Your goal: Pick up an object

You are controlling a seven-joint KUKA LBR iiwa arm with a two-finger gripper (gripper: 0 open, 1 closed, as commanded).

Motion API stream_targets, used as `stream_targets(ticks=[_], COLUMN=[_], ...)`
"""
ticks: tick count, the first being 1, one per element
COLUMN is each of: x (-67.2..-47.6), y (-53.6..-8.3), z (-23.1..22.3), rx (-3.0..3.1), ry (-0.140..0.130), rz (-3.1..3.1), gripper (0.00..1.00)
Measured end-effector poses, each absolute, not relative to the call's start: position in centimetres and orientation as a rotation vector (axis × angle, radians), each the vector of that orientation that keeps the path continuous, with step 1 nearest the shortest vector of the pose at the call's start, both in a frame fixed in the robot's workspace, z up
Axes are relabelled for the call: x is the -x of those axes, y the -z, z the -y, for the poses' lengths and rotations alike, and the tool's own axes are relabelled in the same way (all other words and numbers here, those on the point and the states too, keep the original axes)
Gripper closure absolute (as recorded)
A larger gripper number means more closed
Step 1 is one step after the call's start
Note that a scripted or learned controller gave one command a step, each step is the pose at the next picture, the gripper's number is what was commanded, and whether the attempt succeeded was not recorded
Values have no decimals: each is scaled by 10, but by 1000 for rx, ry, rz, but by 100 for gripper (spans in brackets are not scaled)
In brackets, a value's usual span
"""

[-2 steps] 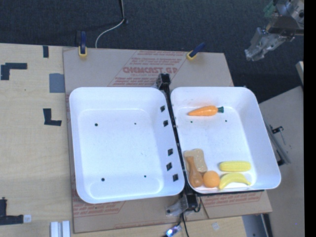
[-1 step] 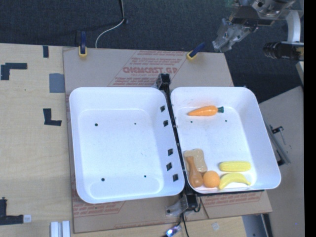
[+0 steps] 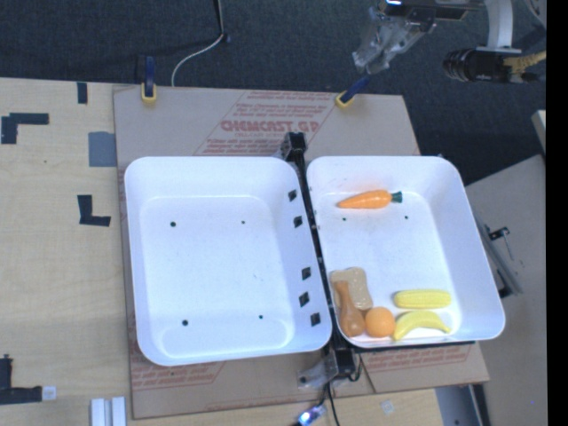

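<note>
The counter (image 3: 53, 238) fills the lower frame, bearing two white bins side by side. The left bin (image 3: 142, 238) sits centre-left. The right bin (image 3: 461, 238) holds a carrot (image 3: 366, 201) near its upper middle, and along its lower edge a tan bread piece (image 3: 352, 284), a brown drumstick-like piece (image 3: 348, 313), an orange ball (image 3: 380, 323), a corn cob (image 3: 422, 299) and a banana (image 3: 421, 325). The pincer (image 3: 377, 51) hangs at upper right, above the bins; whether it is apart or together I cannot tell.

Carrot (image 3: 365, 201) flat, rt bin (image 3: 461, 229) far end; orange.
</note>
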State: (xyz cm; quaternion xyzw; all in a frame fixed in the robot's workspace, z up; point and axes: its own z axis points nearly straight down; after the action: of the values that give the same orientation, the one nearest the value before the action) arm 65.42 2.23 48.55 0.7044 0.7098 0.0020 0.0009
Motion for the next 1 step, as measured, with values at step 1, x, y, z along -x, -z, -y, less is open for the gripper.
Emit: stream_targets(ticks=[1], x=[-652], y=[-538], z=[-115], rx=[-2209], ry=[-9], rz=[-2233], gripper=[100])
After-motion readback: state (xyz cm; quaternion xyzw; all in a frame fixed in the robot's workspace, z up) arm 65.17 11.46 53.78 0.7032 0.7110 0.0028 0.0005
